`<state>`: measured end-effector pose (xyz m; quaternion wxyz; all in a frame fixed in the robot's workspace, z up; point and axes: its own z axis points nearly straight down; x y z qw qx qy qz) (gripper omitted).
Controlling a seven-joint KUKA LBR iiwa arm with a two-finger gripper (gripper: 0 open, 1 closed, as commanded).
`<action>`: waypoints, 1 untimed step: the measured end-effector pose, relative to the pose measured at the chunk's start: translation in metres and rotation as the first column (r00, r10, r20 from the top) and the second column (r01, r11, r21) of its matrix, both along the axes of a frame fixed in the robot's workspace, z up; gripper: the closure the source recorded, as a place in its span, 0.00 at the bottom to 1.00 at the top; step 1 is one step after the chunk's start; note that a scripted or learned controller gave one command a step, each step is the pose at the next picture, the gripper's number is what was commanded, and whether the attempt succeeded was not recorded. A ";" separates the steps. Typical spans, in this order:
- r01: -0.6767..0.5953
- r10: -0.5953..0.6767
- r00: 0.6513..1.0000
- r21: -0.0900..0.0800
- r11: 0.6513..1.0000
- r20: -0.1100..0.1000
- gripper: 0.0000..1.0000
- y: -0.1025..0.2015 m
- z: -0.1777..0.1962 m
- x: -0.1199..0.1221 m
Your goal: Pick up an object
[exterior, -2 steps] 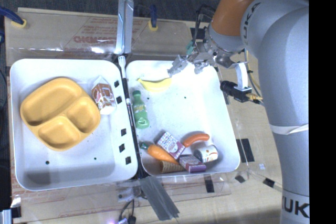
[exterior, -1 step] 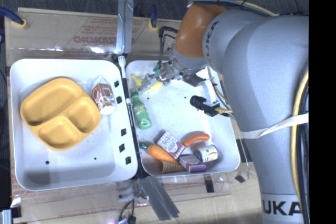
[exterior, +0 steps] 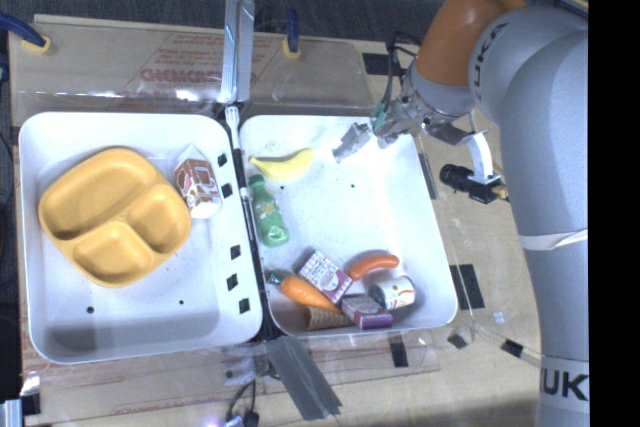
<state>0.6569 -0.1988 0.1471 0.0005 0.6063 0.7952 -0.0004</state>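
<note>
Objects for picking lie in the right bin [exterior: 432, 215]: a banana [exterior: 283, 163] at its far left, a green bottle [exterior: 268, 213] just nearer along the left wall, and a heap at the near edge with a carrot [exterior: 303, 291], a sausage [exterior: 372, 265], a small box [exterior: 324, 272] and a can [exterior: 394, 293]. The left bin [exterior: 40, 335] holds a yellow divided plate [exterior: 112, 213] and a brown packet [exterior: 198, 185]. The pincer [exterior: 352, 141] hangs over the far side of the right bin, just right of the banana, with nothing seen between its tips; whether it is spread or clenched cannot be told. The step in hand looks like the approach, with no pick made. The next move would call for lowering onto one piece, most likely the banana, which lies apart from the rest.
</note>
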 end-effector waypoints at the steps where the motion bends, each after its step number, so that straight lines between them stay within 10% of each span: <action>1: -0.115 0.115 0.993 0.002 0.993 -0.003 0.00 0.062 0.023 0.000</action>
